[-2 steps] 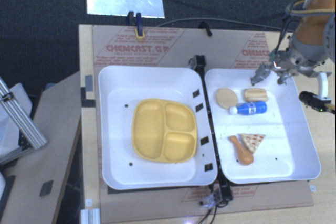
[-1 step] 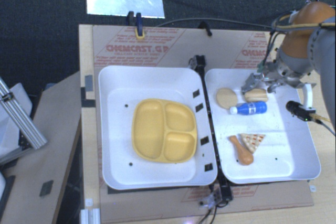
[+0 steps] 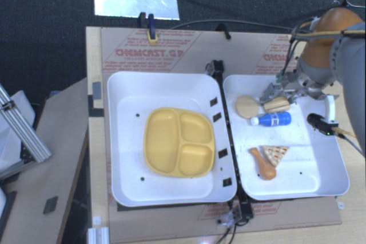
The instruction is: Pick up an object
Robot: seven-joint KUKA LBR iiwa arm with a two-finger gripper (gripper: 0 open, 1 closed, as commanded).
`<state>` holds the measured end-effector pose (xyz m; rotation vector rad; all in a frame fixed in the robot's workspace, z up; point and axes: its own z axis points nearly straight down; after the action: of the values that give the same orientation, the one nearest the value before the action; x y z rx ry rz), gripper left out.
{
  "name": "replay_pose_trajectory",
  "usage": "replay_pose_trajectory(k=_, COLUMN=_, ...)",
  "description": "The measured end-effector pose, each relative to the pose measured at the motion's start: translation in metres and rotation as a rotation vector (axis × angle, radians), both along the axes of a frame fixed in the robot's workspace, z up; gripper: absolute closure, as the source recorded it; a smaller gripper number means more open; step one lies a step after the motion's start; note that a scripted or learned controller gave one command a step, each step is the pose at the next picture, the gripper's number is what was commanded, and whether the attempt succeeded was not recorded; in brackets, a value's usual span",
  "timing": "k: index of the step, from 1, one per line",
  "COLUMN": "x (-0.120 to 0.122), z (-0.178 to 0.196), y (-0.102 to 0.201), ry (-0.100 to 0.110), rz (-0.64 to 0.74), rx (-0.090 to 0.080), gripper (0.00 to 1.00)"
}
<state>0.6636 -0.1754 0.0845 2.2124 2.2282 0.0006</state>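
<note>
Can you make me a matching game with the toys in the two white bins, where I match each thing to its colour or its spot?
Things:
1. divided plate
2. bottle
3. pizza slice
4. round cookie

Clues:
A. blue with a white cap, lying on its side
B. yellow, alone in the left bin
C. tan disc, just left of the gripper
D. triangle with a criss-cross top, beside the drumstick

Pairs: 1-B, 2-A, 3-D, 4-C
</note>
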Motion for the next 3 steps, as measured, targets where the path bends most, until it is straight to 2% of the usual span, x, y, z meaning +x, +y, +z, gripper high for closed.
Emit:
replay_pose_trajectory(k=1, x=0.002, z=0.013, y=0.000, ry=-0.005, rz=0.002, rx=-0.001, gripper=1.00)
replay_pose_trajectory(k=3, x=-0.006, z=0.113, y=0.014, ry=-0.006, rz=-0.001, rx=0.000, gripper=1.00)
